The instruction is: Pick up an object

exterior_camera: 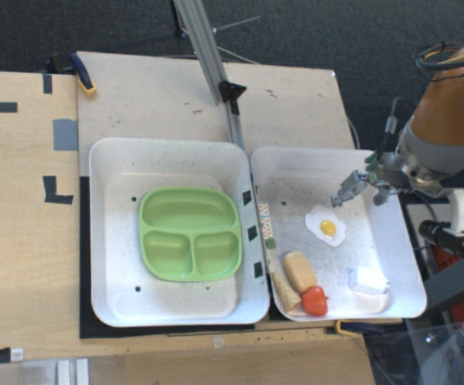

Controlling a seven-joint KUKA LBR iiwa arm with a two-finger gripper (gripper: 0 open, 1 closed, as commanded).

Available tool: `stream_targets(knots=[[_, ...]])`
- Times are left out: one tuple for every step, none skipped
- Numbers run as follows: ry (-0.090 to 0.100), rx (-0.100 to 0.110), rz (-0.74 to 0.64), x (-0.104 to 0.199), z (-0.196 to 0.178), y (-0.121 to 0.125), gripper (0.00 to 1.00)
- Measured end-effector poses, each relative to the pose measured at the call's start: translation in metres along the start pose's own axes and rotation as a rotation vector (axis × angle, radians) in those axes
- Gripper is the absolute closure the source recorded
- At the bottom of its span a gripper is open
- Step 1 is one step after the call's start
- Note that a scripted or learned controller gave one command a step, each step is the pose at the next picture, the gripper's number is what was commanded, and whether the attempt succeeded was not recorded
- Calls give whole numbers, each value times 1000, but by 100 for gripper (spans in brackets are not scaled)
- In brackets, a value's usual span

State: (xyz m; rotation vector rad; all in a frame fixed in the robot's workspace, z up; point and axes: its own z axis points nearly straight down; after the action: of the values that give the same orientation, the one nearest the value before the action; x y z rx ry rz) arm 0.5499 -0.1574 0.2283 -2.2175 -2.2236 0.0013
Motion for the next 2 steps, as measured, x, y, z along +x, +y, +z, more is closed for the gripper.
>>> stream_targets(knots=[[0, 0, 0, 0, 0, 0, 0], [1, 7, 2, -2, 63, -6, 0]])
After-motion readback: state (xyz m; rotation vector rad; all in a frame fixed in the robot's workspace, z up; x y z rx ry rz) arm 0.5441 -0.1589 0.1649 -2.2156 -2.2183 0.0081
